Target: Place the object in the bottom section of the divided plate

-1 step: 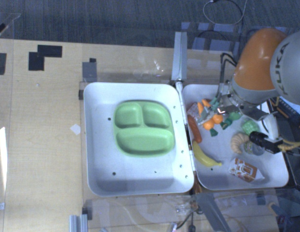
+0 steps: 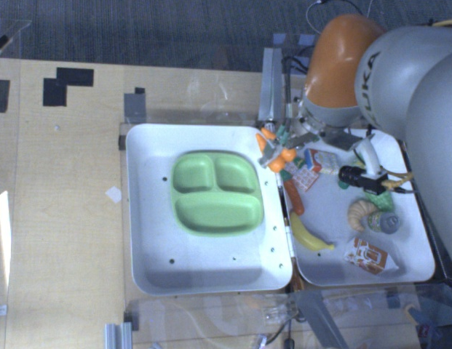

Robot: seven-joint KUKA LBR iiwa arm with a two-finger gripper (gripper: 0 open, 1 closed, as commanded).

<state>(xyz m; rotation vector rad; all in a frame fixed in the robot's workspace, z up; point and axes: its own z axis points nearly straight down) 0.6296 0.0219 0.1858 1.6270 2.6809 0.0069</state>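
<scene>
Pale wood bench (image 2: pixel 58 217) carries two white bins (image 2: pixel 145 267) before dark carpet. Green divided plate (image 2: pixel 215 193) lies in the left bin. Gripper (image 2: pixel 280 151) fingers clasp an orange object (image 2: pixel 268 140) at the bins' divide.

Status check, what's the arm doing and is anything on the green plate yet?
Gripper over the bins' divider, an orange object at its tips; grip unconfirmed. Green divided plate bare, bottom section open. Path clear.

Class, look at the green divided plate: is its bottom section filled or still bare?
Bare. The green divided plate in the left bin shows plain green in all three sections.
</scene>
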